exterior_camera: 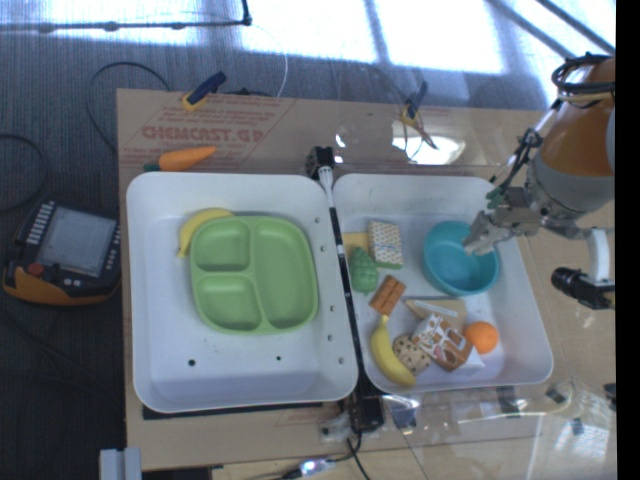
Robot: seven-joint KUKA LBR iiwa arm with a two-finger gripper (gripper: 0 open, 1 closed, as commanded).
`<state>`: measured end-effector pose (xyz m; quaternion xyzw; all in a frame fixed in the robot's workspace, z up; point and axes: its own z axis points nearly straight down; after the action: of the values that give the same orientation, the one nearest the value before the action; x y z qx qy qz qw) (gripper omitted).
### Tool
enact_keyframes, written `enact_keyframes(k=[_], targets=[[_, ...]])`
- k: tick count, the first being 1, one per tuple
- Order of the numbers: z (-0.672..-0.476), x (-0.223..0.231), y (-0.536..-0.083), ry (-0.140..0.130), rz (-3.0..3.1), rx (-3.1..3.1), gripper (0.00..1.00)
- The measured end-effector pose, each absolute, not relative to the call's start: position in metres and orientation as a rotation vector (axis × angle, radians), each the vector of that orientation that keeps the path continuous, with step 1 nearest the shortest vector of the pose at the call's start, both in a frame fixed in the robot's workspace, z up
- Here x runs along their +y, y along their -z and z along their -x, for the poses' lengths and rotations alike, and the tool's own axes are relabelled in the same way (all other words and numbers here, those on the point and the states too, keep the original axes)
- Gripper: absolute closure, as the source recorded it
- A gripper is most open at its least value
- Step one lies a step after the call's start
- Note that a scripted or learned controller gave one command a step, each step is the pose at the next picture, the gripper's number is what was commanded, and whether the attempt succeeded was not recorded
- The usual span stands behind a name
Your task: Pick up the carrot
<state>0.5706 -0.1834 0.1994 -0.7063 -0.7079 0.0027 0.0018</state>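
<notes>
The carrot (187, 156) is orange with a green end. It lies on the brown board behind the left bin (150, 298), outside both bins. My gripper (484, 236) hangs at the far right, over the right bin (530, 338) and just above the rim of a blue bowl (455, 263). It is far from the carrot, and nothing shows between its fingers.
A green divided plate (250, 273) fills the left bin, with a banana (198, 224) at its back left rim. The right bin holds a second banana (388, 353), an orange (482, 337), a green toy (362, 268), an orange-brown block (387, 294) and small boxes. A handheld pendant (60, 248) lies at the far left.
</notes>
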Motion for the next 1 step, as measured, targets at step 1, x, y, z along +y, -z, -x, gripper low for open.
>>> enact_keyframes(k=[1], targets=[[-0.5211,-0.2262,-0.2567,-0.009,2.062,-2.373,0.0]])
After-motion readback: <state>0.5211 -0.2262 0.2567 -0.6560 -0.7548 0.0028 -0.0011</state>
